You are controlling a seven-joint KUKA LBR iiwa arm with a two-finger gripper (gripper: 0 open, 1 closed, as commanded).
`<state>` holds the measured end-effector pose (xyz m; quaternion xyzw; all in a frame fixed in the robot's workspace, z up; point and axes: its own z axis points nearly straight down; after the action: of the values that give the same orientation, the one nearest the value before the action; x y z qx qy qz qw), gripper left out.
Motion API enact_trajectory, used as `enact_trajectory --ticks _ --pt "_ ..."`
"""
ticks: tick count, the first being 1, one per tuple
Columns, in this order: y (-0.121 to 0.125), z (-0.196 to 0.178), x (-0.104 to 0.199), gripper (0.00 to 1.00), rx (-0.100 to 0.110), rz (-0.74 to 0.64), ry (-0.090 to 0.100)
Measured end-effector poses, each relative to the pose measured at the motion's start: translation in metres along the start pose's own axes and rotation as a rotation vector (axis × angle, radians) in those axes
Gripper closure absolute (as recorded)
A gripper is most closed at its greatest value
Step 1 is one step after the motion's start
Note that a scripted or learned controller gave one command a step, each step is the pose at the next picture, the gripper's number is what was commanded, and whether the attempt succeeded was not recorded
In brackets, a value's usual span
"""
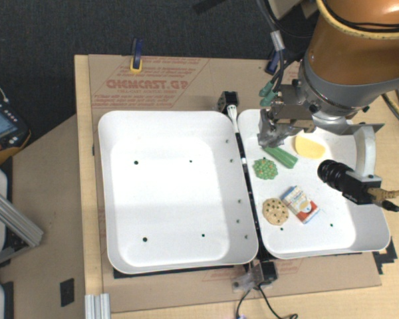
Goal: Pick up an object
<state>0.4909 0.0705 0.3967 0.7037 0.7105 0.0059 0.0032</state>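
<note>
Right bin, upper centre of frame: the claw (pixel 274 138), finger state indiscernible, hangs over the long green plastic piece (pixel 281 156). The crowding yellow wedge (pixel 309 147) could deflect the grasp.

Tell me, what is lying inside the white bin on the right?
Inside the right white bin: a green stick, green round piece, yellow piece, cookie and small carton. The arm covers its far corner.
</note>
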Motion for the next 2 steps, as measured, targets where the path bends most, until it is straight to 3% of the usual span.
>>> enact_trajectory --ticks 1,2 --pt "-0.0108 -0.0491 0.0194 1.0 0.006 0.006 -0.002" --pt "-0.01 -0.0566 0.0184 1.0 0.009 0.009 -0.004"
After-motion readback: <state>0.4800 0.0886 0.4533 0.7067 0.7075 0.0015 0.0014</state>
